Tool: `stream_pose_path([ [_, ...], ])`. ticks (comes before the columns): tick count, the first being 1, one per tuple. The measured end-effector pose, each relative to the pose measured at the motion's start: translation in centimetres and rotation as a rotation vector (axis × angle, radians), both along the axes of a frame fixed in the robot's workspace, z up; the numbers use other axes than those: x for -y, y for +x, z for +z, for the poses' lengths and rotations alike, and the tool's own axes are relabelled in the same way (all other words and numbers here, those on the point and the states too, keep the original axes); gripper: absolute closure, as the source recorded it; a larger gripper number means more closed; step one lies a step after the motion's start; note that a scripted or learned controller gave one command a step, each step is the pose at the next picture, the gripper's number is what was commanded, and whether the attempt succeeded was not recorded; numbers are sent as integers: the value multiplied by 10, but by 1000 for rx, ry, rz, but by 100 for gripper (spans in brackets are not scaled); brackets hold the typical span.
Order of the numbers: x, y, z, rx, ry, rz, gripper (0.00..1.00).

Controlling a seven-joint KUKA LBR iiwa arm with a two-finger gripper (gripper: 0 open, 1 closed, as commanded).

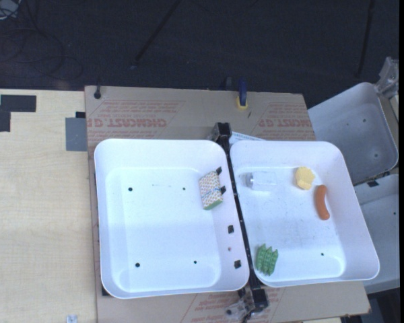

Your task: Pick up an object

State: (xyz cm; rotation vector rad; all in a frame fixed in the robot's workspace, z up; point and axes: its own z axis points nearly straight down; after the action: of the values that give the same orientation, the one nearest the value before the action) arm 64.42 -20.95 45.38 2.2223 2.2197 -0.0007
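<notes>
Two shallow white bins sit side by side. The left bin [155,241] holds a small patterned pad [212,190], tilted against its right wall. In the right bin [293,231] a yellow lump [304,177] lies at the back. An orange sausage-shaped piece [321,202] lies just right of and nearer than it. A clear plastic item [259,180] rests at the back left, and a green ridged piece [266,259] sits at the front left corner.
The bins rest on a brown cardboard sheet [168,116] on a pale wooden bench [34,207]. A blue and yellow clamp [242,98] stands at the sheet's back edge. A grey metal plate [360,130] lies right of the bins. Black clips [230,229] join the bins.
</notes>
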Motion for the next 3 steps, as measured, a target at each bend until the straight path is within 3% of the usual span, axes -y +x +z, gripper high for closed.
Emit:
stream_pose_path([
  [1, -52, 0, -40, -7, 3, 5, 100],
  [3, -7, 0, -15, 0, 0, 1, 100],
])
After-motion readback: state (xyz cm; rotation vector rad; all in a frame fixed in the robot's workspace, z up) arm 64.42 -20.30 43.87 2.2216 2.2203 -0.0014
